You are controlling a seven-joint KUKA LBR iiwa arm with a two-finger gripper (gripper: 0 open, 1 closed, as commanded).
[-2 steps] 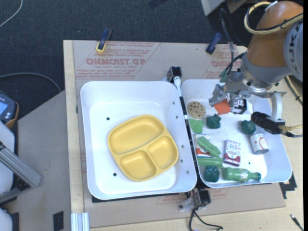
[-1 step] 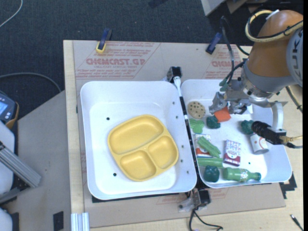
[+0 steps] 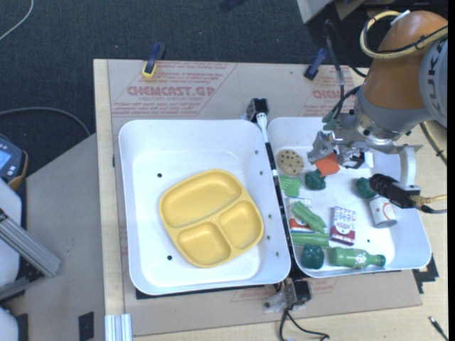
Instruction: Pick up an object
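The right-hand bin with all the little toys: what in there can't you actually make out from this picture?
- Gripper: the arm's wrist hides its fingers; open or shut is unclear.
- Orange object: partly under the gripper, whether it is held is unclear.
- Small red and white box: print too small to read.
- Right bin: the arm hides its far corner.

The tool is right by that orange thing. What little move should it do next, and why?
Probably a short, straight drop. The tool sits over the right bin, right at the orange piece, with the small green toy and the cookie close by. I can't tell whether it grips anything, so going straight down seems safest.
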